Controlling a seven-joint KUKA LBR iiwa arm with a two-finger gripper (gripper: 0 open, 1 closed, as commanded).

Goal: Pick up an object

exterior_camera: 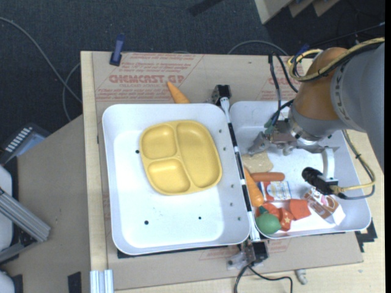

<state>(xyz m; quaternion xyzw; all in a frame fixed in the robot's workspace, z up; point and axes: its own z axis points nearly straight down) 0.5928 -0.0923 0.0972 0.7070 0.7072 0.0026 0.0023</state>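
Hand: my hand [272,141] hangs low over the upper-left part of the right bin [250,110]. Can't tell from this angle if it's released or clenched; I see nothing held in it.
Target pick: tan slice [258,162], closest thing to the hand, just below it and near the bin's left wall.
Slice handling: looks like toy food, so prob. light and stiff-ish. It lies flat on the bin floor, so there's little edge to bite. I'd come straight down and pinch across its narrow width. Risk is it just slides.
Alt pick: sausage [269,177], just beside the slice. Round, prob. smooth and may roll. Take it across the middle, not the ends.
Other stuff: carrot [253,189] lies along the left wall, awkward for clearance. Green ball [267,223] sits in the bottom corner w/ red pieces [294,209] crowded beside it.
Packets: white packet [280,191] and brown packet [324,205] look thin and crinkly, poor grip.
Left bin: left bin [122,182] holds a yellow divided plate [180,156]. Wide and shallow, not my choice.
Writing: "CHEMCAST GP" in red on the brown sheet [201,72] behind the bins. Smaller lines too blurred to read.
Packet print: red/white marks, unreadable.
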